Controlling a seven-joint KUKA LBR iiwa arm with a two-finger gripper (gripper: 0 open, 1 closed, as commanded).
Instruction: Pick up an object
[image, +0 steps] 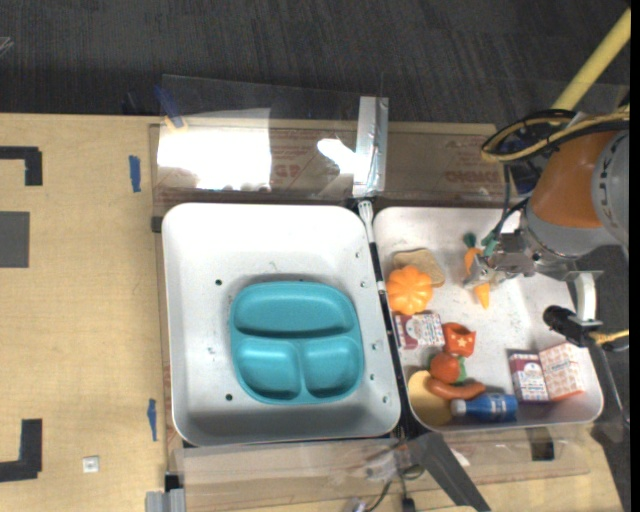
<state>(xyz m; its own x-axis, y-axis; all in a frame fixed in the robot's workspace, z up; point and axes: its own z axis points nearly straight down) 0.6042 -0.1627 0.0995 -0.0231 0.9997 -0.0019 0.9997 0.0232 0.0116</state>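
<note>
My gripper (488, 266) hangs over the upper middle of the right bin (530, 225), below the orange band of the arm (568, 192). A small orange piece (470, 258) lies just to its left and a small yellow piece (483, 295) just below it. Whether either touches the gripper is unclear. An orange pumpkin (410, 289) and a tan bread slice (422, 262) lie further left. Lower down are a red and white carton (421, 329), a red pepper (459, 340), a blue bottle (485, 407) and a patterned carton (545, 374).
The left bin (190, 300) holds a teal divided plate (296, 340). A yellow rounded item (428, 398) lies at the right bin's lower left corner. A clear plastic sheet (270, 150) lies behind the bins. Yellow cables (530, 135) loop at the upper right.
</note>
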